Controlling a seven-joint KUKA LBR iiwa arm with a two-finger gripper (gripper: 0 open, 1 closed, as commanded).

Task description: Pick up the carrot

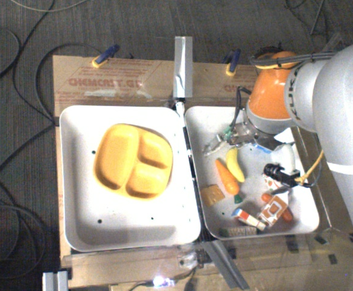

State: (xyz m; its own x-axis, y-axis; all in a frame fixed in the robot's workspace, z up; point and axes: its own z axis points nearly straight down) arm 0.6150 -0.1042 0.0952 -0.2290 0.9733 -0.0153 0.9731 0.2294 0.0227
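The carrot (pixel 227 177) is an orange tapered piece lying in the right bin (pixel 310 220), left of centre, its tip pointing to the upper left. A yellow banana (pixel 235 164) lies against its right side. My gripper (pixel 218 144) hangs over the bin's upper left part, just above the top ends of the carrot and banana. Its metal fingers (pixel 209 149) are spread open with nothing between them. The grey arm with its orange band (pixel 272 102) reaches in from the right.
The left bin (pixel 73 223) holds a yellow divided plate (pixel 134 161). In the right bin lie a tan cracker (pixel 212 194), a small green piece (pixel 238 196), a red and white box (pixel 273 210), a small carton (pixel 249 218) and a dark bar (pixel 237 231).
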